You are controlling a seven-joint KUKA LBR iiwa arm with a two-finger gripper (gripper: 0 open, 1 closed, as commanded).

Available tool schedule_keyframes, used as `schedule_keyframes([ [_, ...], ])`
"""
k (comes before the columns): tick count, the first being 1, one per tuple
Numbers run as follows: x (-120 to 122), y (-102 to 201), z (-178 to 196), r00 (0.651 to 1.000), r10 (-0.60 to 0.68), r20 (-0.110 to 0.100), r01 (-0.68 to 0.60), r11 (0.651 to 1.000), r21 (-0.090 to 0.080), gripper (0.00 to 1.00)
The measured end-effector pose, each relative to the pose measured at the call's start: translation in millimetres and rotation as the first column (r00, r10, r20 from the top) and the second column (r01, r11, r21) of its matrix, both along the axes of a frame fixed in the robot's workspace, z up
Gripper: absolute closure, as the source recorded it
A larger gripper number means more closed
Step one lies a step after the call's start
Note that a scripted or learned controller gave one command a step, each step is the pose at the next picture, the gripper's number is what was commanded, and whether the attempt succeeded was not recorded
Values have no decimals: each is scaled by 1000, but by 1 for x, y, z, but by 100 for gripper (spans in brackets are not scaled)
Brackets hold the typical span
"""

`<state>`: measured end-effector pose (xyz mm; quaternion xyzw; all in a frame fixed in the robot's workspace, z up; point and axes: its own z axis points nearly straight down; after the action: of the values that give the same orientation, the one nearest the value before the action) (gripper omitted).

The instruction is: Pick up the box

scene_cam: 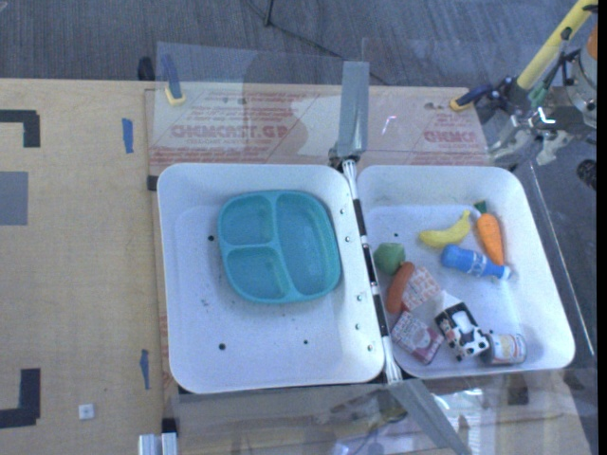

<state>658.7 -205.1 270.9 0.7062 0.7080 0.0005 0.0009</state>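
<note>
- The gripper (531,131) sits at the bench's two-o'clock corner, outside the right bin (545,245); its state cannot be told.
- The box (415,336) lies flat at the right bin's seven o'clock, near the inner wall, touching a cow toy (462,330) — a carrot (489,238) lies well apart at two o'clock.
- The left bin (190,349) holds a teal plate (280,245), with bare floor at six o'clock.

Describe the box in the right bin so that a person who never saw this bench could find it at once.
Start from the right white bin and go to its near edge, close to the divider between the two bins. The box lies there, small, flat and pinkish-red with a pale printed pattern. Unlike the rounded toy foods around it, it has straight edges and square corners, and sits beside a black-and-white cow toy.
</note>
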Motion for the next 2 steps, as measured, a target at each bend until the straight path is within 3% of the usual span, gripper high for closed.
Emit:
schedule_keyframes([
  [1, -67, 6, -157, 993, -116, -2, 116, 993, 1, 0],
  [2, -25, -1, -125, 990, -144, 1, 144, 990, 0, 0],
])
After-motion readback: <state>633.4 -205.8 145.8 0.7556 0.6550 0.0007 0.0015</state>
